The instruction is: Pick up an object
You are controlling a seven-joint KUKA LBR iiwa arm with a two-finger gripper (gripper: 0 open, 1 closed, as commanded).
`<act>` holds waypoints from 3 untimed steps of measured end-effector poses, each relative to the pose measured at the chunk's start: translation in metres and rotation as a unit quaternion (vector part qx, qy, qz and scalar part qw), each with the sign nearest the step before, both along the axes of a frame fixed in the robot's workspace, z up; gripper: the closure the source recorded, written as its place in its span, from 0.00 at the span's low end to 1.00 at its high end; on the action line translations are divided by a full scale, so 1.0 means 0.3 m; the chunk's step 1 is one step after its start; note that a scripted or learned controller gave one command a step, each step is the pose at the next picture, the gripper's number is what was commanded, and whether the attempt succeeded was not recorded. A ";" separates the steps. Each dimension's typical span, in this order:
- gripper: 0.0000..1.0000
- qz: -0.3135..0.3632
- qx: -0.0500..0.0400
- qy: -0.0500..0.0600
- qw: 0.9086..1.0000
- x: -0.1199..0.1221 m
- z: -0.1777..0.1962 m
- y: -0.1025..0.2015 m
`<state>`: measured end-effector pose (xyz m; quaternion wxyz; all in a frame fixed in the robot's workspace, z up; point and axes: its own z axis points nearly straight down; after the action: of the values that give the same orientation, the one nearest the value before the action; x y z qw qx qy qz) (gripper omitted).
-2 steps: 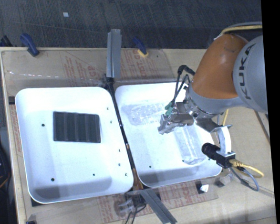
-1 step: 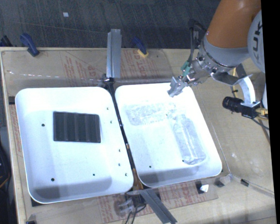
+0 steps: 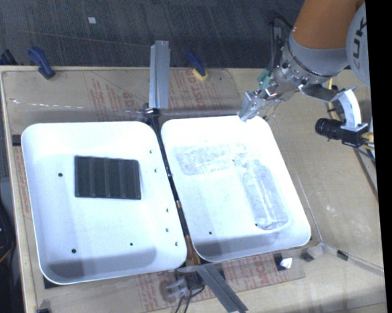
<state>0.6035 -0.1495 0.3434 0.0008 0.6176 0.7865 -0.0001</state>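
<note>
1. The claw [image 3: 251, 108] is being held over the far rim of the right bin [image 3: 294, 199], near that bin's far right corner; it is a small assembly of pale metal carried by a grey wrist beneath a smooth orange band on the arm [image 3: 320, 23].
2. Whether the claw is released or clenched cannot be told, since its tip is being seen as a small blur against the white rim; nothing is being seen gripped in it.
3. Two shallow white bins with rounded corners and a smooth moulded look are being borne side by side on the pale wooden surface [image 3: 333, 196]; the left bin [image 3: 46, 216] is lying well to the left of the claw.
4. Two clear plastic bottles are being seen in the right bin, both lying flat and glassy, hard to separate from the white floor.
5. One clear bottle [image 3: 206, 158] is lying crosswise just below and left of the claw, with a crinkled look.
6. The other clear bottle [image 3: 264, 196] is lying lengthwise, nearer the camera than the claw and almost straight below it.
7. One dark ribbed rectangular slab [image 3: 107, 178], matte and grooved in parallel strips, is lying flat in the left bin, well apart from the claw.
</note>
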 end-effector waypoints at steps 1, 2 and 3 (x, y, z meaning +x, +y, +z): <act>1.00 -0.096 0.001 0.003 0.995 -0.110 -0.029 -0.082; 1.00 -0.124 0.000 0.001 0.992 -0.337 -0.040 -0.107; 1.00 -0.035 0.000 0.001 0.999 -0.420 -0.232 -0.144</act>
<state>0.4774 -0.1927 0.2739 -0.0001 0.6446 0.7645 -0.0005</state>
